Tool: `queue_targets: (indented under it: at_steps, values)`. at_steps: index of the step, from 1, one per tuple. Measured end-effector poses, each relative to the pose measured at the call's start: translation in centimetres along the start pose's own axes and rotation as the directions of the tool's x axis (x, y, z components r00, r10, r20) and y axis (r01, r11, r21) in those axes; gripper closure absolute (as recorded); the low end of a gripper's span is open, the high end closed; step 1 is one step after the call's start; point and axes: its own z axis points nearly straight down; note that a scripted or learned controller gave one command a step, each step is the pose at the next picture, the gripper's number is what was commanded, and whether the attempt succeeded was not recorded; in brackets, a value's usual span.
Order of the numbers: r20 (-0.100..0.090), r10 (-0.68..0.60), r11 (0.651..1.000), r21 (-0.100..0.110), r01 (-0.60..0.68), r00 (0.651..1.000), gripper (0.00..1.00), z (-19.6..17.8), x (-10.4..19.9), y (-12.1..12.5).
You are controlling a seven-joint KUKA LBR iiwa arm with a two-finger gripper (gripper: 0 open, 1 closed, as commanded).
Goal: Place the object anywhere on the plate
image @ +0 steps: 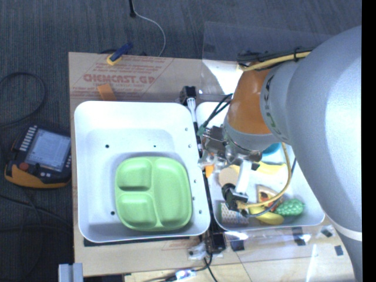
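Note:
A light green plate (pixel 154 192) with three compartments lies in the left white bin (pixel 94 128) and has nothing on it. My gripper (pixel 222 162) hangs low over the left part of the right white bin (pixel 314 216), close to the wall between the bins. The arm hides most of that bin. Several toys lie at its near end: a yellow banana-like piece (pixel 267 218), a green bumpy piece (pixel 291 207) and a grey ribbed piece (pixel 232 214). A blue and yellow thing (pixel 274 159) peeks out from behind the wrist.
A handheld controller (pixel 40 157) lies on the floor to the left of the bench. Brown cardboard (pixel 123 78) lies behind the left bin. The arm's big grey body (pixel 335 116) covers the right side.

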Motion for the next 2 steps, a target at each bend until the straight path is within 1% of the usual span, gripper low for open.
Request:
queue_targets:
  at_steps: [1,2]
  values:
    - [0.0,0.085,0.996,0.001,-0.085,0.996,1.0,0.03,6.61,-2.3]
    - [0.002,0.09,0.996,0.0,-0.09,0.996,0.0,-0.01,6.35,-2.15]
